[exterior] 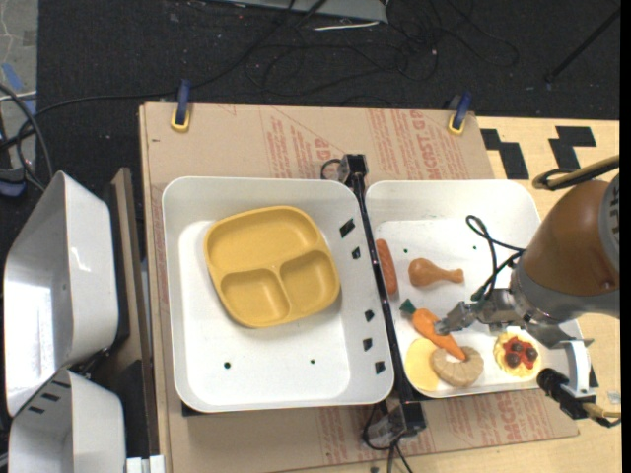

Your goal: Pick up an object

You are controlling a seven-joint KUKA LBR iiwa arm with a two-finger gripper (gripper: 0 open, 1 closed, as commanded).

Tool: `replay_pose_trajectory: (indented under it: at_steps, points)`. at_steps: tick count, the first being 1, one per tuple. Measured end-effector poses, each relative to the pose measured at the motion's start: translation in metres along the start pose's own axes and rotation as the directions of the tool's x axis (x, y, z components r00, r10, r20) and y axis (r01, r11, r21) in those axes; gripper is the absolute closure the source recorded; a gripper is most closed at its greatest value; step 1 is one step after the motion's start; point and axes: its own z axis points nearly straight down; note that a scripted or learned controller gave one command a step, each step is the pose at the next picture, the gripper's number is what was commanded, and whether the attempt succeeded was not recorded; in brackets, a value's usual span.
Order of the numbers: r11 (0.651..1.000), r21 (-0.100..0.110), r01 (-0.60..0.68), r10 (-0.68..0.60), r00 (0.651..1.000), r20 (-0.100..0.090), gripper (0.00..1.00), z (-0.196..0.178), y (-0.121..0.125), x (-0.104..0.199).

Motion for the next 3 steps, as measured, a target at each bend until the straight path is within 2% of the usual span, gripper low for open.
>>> replay_pose_trajectory:
  at_steps: [1,3]
  points:
    - [1.000,0.000,0.000,0.000,1.000,-0.001,1.00,-0.011,0.000,0.000]
    - [1.000,0.004,0.010,-0.010,1.000,-0.003,1.00,-0.111,0.004,0.012]
